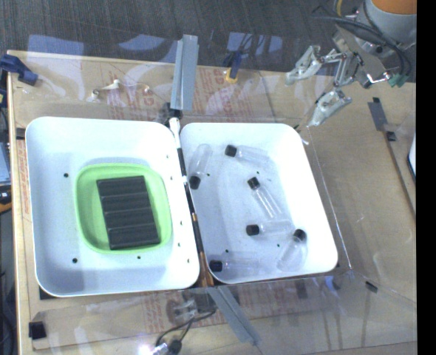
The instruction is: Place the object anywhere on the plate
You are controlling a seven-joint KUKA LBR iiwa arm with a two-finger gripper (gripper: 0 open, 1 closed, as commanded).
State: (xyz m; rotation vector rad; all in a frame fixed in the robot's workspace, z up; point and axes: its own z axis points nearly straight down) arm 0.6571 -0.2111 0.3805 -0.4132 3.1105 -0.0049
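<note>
You see a dark, ribbed rectangular block (pixel 128 211) lying flat on the green plate (pixel 89 228), which sits in the left bin (pixel 44 161), far down and to the left of the jaws. The gripper (pixel 320 81) hangs over the tabletop (pixel 373 198) just past the right bin's (pixel 318 198) top right corner, jaws spread with nothing between them. That right bin holds several clear vials with black caps (pixel 262 195), scattered below the jaws.
</note>
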